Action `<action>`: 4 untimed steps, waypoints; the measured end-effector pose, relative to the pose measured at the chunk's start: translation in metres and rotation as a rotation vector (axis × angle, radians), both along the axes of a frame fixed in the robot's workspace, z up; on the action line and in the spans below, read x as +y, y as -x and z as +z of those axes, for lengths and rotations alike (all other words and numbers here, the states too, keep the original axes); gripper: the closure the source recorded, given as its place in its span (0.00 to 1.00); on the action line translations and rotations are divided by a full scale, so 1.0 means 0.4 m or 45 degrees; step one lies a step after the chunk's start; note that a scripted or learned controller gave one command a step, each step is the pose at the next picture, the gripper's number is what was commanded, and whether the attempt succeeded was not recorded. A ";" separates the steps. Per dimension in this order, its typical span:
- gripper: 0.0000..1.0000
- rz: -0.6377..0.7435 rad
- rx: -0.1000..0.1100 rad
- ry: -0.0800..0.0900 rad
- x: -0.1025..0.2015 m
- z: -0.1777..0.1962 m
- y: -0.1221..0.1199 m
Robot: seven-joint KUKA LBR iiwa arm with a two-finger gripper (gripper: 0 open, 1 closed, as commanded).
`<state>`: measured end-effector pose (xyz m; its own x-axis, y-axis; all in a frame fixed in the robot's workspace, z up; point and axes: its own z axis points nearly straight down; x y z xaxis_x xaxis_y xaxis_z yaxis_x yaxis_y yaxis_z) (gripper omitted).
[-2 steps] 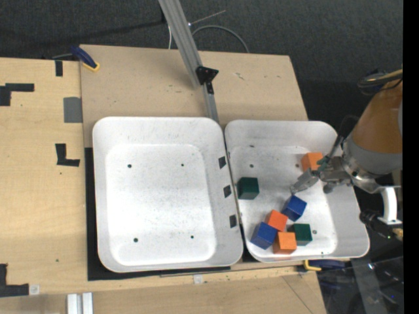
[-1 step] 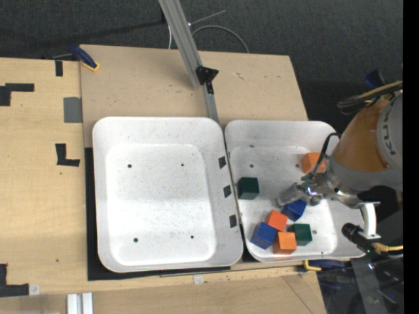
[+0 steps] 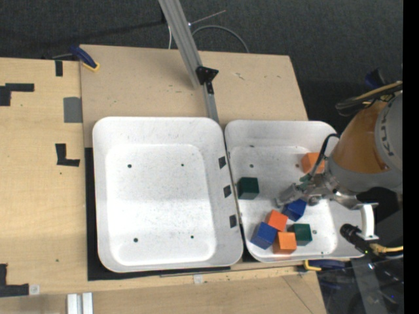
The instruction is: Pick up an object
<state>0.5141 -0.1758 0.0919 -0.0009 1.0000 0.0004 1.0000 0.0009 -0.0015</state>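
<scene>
Blocks, seven or so, in the right bin [image 3: 275, 131]. Dark green block [image 3: 248, 188] alone toward nine o'clock of that bin, apart from the rest. Clustered toward five o'clock: blue block [image 3: 264, 235] lowest and leftmost, orange block [image 3: 277, 220] touching it above, another orange block [image 3: 286, 242] at its right, second green block [image 3: 302, 233] just beside that one, smaller blue block [image 3: 295, 209] at the top of the cluster. One more orange block [image 3: 310, 160] at two o'clock, partly hidden by the arm [image 3: 366, 146]. Gripper [image 3: 296, 193] reaching in from three o'clock, low over the bin, tip just above the smaller blue block, between the lone green block and the cluster. Jaws too blurred and dark to read: cannot tell whether spread or pinching. Nothing plainly between them. Left bin [image 3: 98, 175] alongside, at nine o'clock of the right one, rims touching. Metal pole [image 3: 183, 31] slanting down from twelve o'clock to the seam between the bins.
</scene>
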 end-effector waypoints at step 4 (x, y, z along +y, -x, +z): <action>1.00 0.007 0.000 -0.002 0.146 0.306 -0.026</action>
